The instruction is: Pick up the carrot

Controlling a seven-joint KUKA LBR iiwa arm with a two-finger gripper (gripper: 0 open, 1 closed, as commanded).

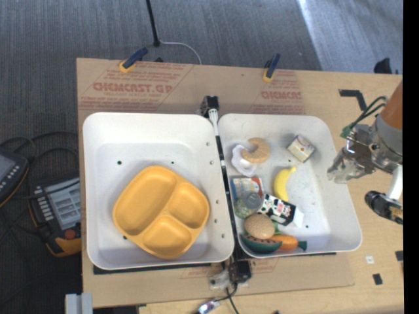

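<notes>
The gripper [345, 165] hangs at the right bin's [340, 205] outer rim, its opening indiscernible and nothing visibly held, while the carrot [286, 243] lies well apart, toward the bin's near edge, against a green bowl [258, 245].

A yellow divided plate [162, 210] lies in the left bin [98, 136]; a banana [282, 182] lies in the right bin [327, 227].

A robotics lab is showing itself here: a brown bench board [196, 87] is sitting on grey carpet [72, 18], clamps [133, 59] gripping its 12 o'clock edge, electronics and cables [46, 205] lying at 9 o'clock.
</notes>
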